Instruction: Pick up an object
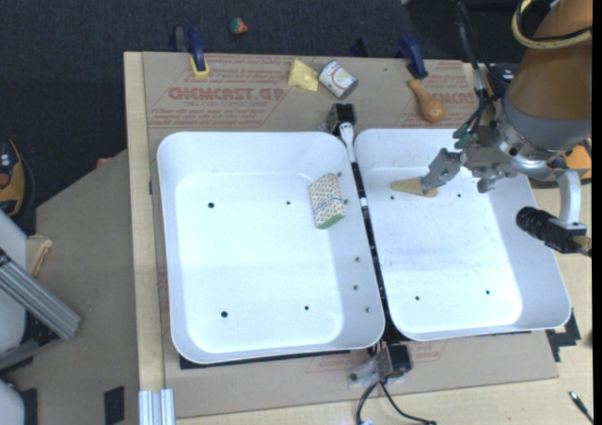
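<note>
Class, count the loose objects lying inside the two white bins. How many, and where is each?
2. A patterned packet lies in the left bin, near its upper right corner. A tan wedge lies in the right bin, upper left, beside the tool, which may hide more.

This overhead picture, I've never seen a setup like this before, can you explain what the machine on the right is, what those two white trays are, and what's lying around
The camera looks down at a slant on a bench. The grey machine with the orange band on the right is a robot arm; its two-finger gripper hangs over the right white bin. Its job is to pick up an object.

The left white bin holds a small patterned packet near its right wall. The right bin holds a flat tan piece, lying just left of the gripper. I cannot see anything between the fingers, so nothing is clearly held.

Behind the bins, on the bench board, lie a yellow piece, a small box and a tan wooden-looking object.
</note>
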You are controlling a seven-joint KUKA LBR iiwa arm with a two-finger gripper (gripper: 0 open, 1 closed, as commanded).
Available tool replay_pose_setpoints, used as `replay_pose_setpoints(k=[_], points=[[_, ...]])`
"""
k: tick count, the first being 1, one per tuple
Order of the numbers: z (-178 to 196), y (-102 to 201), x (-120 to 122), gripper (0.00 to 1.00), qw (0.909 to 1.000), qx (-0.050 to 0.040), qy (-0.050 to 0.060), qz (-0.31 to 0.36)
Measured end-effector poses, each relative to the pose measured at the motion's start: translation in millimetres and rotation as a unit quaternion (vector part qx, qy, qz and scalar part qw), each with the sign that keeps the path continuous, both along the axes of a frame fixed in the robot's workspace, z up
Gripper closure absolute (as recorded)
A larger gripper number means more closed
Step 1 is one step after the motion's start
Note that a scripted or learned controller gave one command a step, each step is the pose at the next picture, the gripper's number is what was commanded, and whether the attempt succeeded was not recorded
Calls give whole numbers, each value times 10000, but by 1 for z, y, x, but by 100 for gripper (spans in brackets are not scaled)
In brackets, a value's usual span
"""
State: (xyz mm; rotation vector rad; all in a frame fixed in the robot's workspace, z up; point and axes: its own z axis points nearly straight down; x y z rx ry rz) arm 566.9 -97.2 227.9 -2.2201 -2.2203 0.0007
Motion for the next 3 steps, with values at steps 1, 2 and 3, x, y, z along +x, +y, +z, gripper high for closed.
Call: replay_pose_setpoints(k=[1,2,3], points=[[11,0,1,100,10000,-4,-16,5],[154,-13,-19,100,9999,-24,-100,1],[198,-95,-33,100,10000,-40,-51,-40]])
